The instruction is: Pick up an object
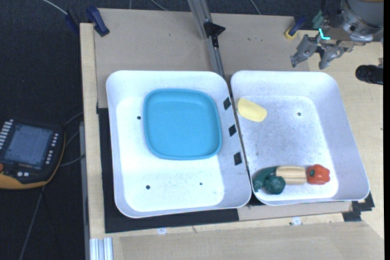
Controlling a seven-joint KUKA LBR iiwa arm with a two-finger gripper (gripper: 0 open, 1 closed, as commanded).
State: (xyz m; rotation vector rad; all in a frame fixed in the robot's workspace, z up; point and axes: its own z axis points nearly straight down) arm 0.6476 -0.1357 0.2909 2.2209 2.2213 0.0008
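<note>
Two bins side by side on surface (158, 30). Left bin (122, 192) holds plate (181, 123). Right bin (341, 131): lump (251, 110) near far-left corner; three items in row along near wall (touching) (291, 177). Gripper (316, 53) above surface behind right bin.

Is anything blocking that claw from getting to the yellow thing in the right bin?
Nothing visible. The tool hangs above the bench beyond the right bin's far rim; the yellow thing lies alone near the bin's left wall, with bare floor around it.
</note>
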